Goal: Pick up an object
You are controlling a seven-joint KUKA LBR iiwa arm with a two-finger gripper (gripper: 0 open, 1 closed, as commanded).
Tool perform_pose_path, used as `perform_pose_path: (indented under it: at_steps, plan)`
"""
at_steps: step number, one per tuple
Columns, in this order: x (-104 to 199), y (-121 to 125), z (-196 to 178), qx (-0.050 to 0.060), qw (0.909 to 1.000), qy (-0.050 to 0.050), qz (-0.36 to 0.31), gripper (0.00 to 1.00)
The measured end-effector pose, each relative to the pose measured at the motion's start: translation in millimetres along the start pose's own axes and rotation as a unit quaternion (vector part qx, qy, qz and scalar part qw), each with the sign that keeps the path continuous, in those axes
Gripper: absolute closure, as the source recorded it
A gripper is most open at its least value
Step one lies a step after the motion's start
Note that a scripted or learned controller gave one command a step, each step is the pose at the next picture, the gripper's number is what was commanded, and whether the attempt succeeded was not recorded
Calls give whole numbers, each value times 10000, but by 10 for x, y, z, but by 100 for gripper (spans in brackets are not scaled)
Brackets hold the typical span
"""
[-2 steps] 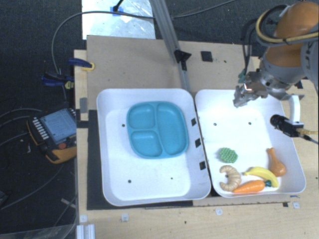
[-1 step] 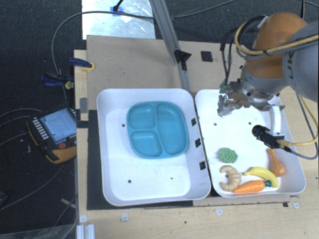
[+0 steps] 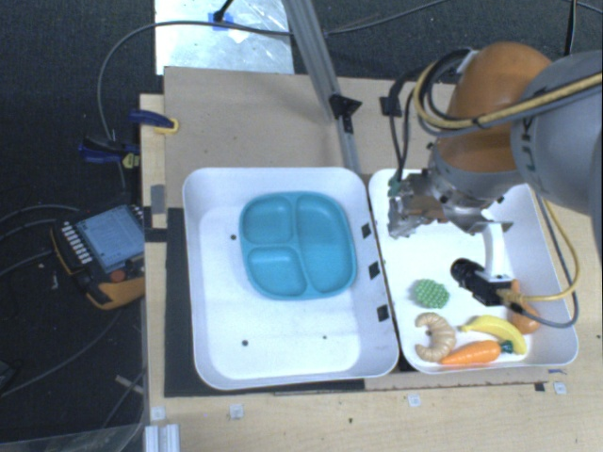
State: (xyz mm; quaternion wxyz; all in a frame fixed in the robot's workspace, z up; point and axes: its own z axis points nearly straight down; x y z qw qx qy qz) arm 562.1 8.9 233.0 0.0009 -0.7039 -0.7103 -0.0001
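White plastic, two shallow bins side by side on the tan tabletop (image 3: 236, 111); the left bin (image 3: 212, 337) carries a blue divided plate (image 3: 298, 244); the right bin (image 3: 558, 347) carries the things to pick from, all gathered at its near end; a green knobbly ball (image 3: 431, 294) sits a little apart, a pale croissant (image 3: 434, 335) lies just below it, an orange carrot (image 3: 471, 353) lies against or very nearly against the croissant, a yellow banana (image 3: 497, 329) rests just above the carrot, and a small orange thing (image 3: 524, 321) beside the banana is too hidden to name

The arm (image 3: 499, 83) reaches in from the right, and the jaws hang over the far left corner of the right bin, above bare white floor and apart from every toy; they read as a dark cluster from this angle, so I cannot tell whether they are open or closed; nothing shows between them

By my reading the step in hand is the approach, with no object taken yet; the next move calls for a shift toward the near end of the bin, a line-up over one thing, then a descent, a close and a lift; the green ball looks the likeliest target, being nearest and free of neighbours, though its round shape may let it roll away; the croissant, carrot and banana crowd together, so a grasp there risks nudging the others
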Motion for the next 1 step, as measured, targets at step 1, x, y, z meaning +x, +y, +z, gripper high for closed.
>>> perform_pose_path:
  at_steps: [1]
  plan:
    - [540,-98,-25,-7,10000,4,-9,100]
